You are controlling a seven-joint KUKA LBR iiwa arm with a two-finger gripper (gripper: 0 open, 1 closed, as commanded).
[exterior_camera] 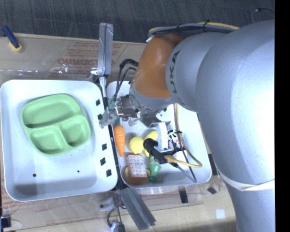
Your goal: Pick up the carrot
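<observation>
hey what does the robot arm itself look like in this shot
A bulky arm with smooth grey rounded casings, an orange band above the wrist and dark lettering on the grey shell beside it. Black and yellow cables run near its metal tool.

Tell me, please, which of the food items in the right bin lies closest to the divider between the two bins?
The carrot, the long orange piece lying along the right bin's left wall. The yellow lemon and the small box sit further right.

Surface (48,52) was light wood under clear plastic sheeting, printed with faint red text. Two white bins sat directly on it: left bin (14,129) at frame left, right bin (200,149) at centre. A blue-and-yellow object (11,37) lay at upper left.
</observation>
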